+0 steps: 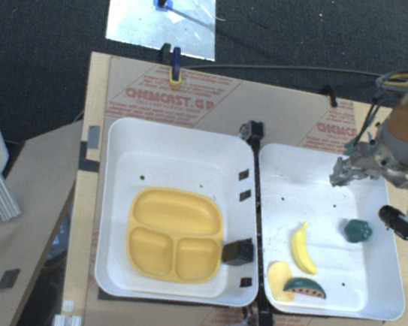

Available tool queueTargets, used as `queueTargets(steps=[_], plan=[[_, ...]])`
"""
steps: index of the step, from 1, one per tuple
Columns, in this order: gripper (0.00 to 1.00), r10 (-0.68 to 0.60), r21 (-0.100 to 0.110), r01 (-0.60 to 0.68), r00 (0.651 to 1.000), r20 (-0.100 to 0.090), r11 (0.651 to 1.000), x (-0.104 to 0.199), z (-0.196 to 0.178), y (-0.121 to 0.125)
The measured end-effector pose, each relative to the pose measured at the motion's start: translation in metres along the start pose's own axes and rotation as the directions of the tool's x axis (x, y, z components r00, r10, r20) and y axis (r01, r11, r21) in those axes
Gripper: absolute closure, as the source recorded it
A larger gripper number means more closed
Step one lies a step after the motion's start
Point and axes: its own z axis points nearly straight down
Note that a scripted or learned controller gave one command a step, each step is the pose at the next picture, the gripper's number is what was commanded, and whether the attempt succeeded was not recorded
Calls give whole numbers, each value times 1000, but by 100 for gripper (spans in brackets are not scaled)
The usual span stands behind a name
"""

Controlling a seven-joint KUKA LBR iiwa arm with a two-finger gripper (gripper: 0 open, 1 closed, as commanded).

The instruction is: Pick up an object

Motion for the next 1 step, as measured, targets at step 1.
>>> queueTargets(steps=[1], plan=[[100, -1, 0, 1, 1000, 0, 1000, 0, -55, 3]])
